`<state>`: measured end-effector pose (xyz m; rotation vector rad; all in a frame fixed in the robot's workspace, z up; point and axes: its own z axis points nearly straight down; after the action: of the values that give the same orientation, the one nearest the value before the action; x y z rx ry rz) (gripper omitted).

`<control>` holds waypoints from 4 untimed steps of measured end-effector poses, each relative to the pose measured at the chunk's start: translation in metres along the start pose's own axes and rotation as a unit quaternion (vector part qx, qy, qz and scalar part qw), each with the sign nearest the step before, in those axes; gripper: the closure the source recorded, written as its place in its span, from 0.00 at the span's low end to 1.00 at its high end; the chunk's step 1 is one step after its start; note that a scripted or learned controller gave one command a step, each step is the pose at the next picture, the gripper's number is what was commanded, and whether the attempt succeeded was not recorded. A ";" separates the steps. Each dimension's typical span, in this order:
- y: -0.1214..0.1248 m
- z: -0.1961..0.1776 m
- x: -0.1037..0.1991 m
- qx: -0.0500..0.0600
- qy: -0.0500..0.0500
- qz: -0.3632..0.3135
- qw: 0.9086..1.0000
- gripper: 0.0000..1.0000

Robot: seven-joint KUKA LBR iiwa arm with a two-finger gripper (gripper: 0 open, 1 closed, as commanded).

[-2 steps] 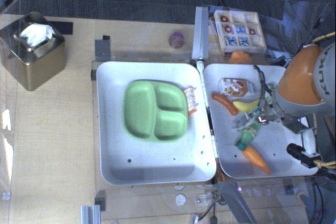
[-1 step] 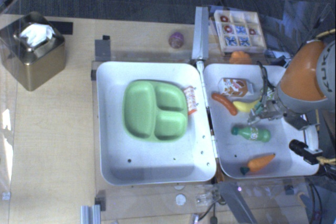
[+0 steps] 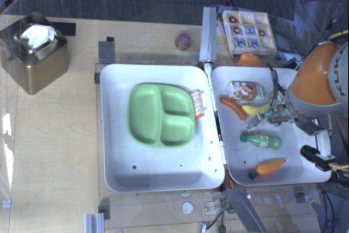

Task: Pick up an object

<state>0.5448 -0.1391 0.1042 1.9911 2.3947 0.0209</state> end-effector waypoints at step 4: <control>0.080 0.017 -0.080 0.008 0.004 -0.004 1.000 0.00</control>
<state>0.6387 -0.2036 0.0905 1.9914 2.4147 0.0095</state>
